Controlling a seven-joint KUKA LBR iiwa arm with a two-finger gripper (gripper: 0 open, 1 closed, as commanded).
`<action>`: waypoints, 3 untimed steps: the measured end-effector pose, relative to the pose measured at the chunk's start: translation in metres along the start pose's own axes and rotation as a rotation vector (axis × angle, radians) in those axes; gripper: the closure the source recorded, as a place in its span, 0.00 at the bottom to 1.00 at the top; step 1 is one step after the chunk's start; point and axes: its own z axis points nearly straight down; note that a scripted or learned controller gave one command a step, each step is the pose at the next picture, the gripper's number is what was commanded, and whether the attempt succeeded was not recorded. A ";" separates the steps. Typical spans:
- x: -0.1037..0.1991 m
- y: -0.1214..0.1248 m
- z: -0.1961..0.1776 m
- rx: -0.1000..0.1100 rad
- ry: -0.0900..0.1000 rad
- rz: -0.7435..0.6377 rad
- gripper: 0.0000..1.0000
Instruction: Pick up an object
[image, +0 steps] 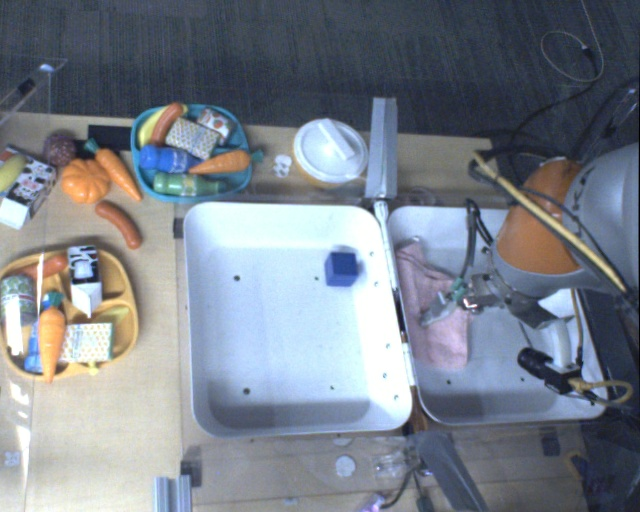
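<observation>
A small blue cube (342, 267) lies in the left white bin (250, 390), towards its upper right. A pink cloth (432, 318) lies crumpled along the left side of the right white bin (500, 400). My gripper (452, 301) reaches in from the right and hangs low over the cloth's right edge, at or just above the fabric. The grey arm with its orange band (535, 235) rises behind it and hides part of the right bin.
Outside the bins on the left stand a blue bowl (150, 180) and a yellow tray (125, 320), both with toy food, and loose toy vegetables (100, 185). A white lidded bowl (331, 150) sits behind the bins. Cables (555, 375) lie at the right.
</observation>
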 end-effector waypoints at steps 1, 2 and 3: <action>-0.005 0.003 0.000 -0.001 0.001 -0.057 0.00; -0.005 0.006 -0.013 -0.008 -0.002 -0.058 1.00; -0.033 -0.030 -0.004 0.009 0.001 -0.056 1.00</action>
